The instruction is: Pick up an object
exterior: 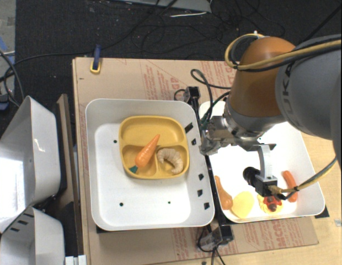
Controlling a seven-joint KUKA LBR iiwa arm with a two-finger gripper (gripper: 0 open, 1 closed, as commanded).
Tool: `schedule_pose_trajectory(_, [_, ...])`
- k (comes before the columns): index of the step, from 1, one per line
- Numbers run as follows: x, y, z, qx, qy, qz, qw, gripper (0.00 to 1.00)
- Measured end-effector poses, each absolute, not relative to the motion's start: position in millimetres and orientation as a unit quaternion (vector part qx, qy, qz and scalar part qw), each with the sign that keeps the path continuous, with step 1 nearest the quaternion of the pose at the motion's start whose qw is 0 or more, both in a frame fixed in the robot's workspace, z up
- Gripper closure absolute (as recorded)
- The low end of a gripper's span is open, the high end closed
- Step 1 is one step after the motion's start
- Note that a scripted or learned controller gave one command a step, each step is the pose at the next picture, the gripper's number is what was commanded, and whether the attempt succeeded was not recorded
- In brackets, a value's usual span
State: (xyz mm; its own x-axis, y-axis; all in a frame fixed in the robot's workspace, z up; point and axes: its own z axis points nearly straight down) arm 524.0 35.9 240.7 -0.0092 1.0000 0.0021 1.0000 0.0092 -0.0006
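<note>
Tabletop: flat brown board with faint red print, carrying two shallow white bins with rounded corners, smooth and plastic-looking.

Left bin, centre of frame: a yellow plate is sitting in its upper half. The plate is a matte rounded square, divided into compartments. A carrot, tapered, orange and smooth, is lying slantwise across the plate, its tip pointing to upper right and a bit of green showing at its blunt lower end. A shrimp, pale, curled and ridged, is lying just beside the carrot on the right, in the lower right compartment.

Right bin: along its bottom edge a spoon, orange with a narrow handle widening downward, is lying just beside a flat yellow disc. Farther right, a short glossy orange stick with rounded ends is lying near a small red-and-yellow item, whose shape is too small to tell.

Arm: bulky grey casing with a rounded orange band, reaching in from the right and hanging over the upper part of the right bin. The metallic gripper is hovering at the seam between the two bins, near the plate's right rim. Cannot tell whether it is released or clenched; nothing is visibly in its grasp.
</note>
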Motion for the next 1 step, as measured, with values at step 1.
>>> schedule_pose_trajectory(1, [509.1, 91.0, 246.2, -0.704, -0.711, -0.0002, 0.001, 1.0])
